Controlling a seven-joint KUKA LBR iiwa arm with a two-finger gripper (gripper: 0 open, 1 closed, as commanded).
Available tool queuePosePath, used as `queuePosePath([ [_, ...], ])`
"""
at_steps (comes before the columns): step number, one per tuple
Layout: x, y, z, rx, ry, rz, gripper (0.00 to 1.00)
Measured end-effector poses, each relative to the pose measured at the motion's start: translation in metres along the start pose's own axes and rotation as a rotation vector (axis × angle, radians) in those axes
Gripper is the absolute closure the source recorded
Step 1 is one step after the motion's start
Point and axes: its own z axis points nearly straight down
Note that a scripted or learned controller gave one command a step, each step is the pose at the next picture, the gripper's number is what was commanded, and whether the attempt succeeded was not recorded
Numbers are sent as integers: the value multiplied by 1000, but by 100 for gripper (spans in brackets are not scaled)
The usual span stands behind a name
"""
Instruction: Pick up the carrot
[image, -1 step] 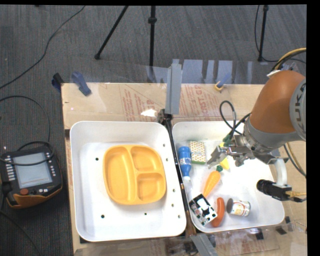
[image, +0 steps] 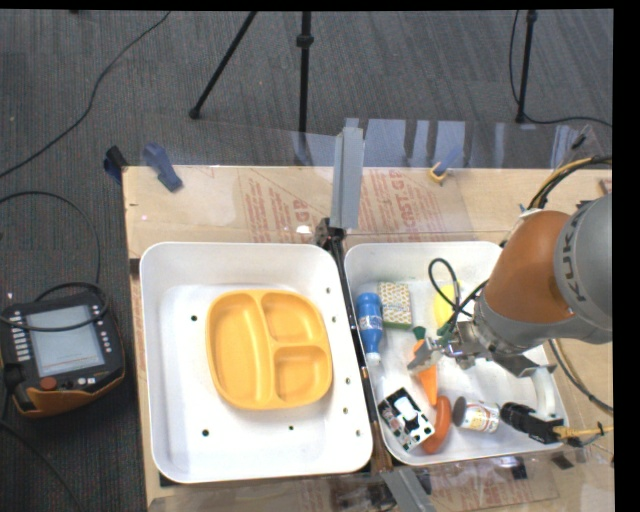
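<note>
The carrot (image: 429, 384) lies in the right bin (image: 470, 256), directly below the gripper (image: 432, 352); whether its fingers are spread or pinching, I cannot tell. The left bin (image: 165, 290) holds a yellow tray (image: 268, 348). Dark carpet (image: 60, 120) surrounds the wooden bench (image: 230, 200).
</note>
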Motion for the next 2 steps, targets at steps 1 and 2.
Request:
queuePosePath([
  [1,-1,-1,-5,9,4,5,100],
  [2,77,32,-100,1,-2,54,100],
])
